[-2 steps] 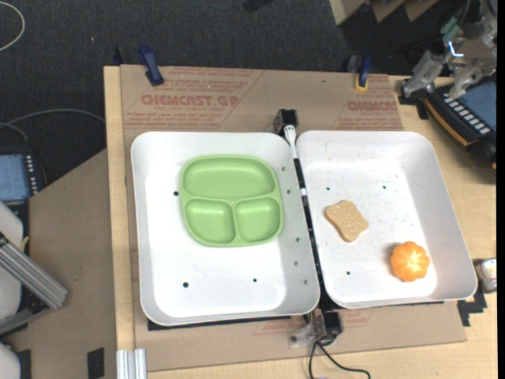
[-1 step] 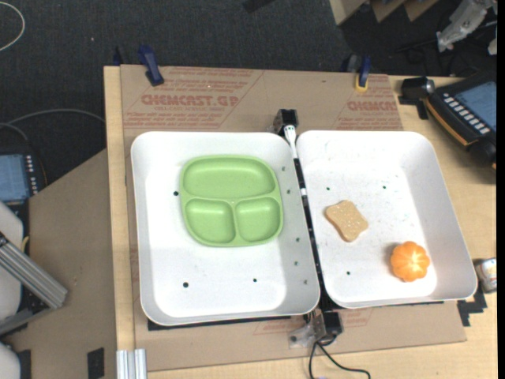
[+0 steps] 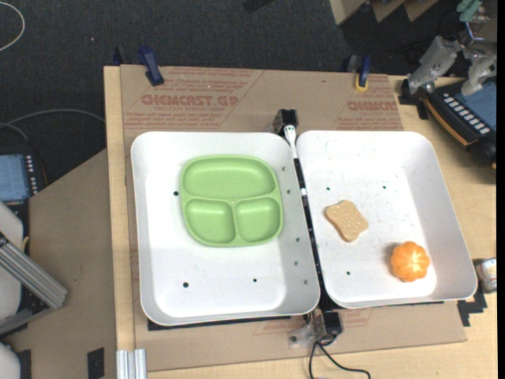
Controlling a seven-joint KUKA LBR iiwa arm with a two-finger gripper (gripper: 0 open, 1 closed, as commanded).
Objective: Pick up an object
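Orange (image 3: pixel 409 260) and toast (image 3: pixel 346 220) lie in right bin (image 3: pixel 442 204).

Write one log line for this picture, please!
left bin: green divided plate | right bin: toast slice, orange | nothing lifted

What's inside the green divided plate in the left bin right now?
Nothing shows in the green plate: its three compartments look bare. It lies flat in the left bin, so the bin floor beneath it is covered and cannot be seen.

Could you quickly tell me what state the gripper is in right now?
Gripper: cannot be told from this view. The toast and the orange both lie free in the right bin.
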